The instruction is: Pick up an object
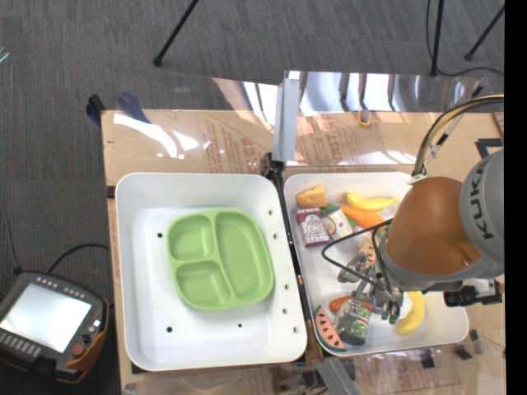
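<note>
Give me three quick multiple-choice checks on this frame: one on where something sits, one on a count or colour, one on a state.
1. Where is the green divided plate?
A. in the left bin
B. in the right bin
C. on the floor

2. How many compartments does that plate have?
A. two
B. three
C. five

3. Where is the gripper now?
A. low over the toys in the right bin
B. raised above the left bin
C. parked off the bench

Key: 1 A, the plate lies on the left bin's white floor. 2 B, two small sections and one long one. 3 A, it sits low among the right bin's toy food.
</note>
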`<state>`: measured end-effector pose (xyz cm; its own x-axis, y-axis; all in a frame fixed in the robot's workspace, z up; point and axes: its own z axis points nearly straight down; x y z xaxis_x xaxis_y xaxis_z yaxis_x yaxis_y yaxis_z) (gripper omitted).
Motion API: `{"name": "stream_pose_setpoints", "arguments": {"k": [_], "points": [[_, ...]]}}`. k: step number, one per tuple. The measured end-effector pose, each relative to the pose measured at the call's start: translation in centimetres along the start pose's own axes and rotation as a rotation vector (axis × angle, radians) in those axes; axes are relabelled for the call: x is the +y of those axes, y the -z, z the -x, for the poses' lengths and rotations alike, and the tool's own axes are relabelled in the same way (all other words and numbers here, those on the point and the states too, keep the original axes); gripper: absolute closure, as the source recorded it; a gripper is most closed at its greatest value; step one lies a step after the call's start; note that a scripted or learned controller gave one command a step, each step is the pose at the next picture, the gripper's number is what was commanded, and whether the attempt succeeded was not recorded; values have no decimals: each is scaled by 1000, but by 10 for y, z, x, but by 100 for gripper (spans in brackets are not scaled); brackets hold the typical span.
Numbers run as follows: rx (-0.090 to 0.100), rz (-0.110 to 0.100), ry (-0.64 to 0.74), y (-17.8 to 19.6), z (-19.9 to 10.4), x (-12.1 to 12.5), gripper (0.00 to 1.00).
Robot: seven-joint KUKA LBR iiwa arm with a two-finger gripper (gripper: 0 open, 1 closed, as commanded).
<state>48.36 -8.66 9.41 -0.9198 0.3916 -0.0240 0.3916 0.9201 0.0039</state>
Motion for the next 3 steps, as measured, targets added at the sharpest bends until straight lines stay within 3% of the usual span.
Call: {"name": "stream_pose_setpoints", "arguments": {"k": [3], "points": [[3,-3,-77,0,-1,-2,0]]}}
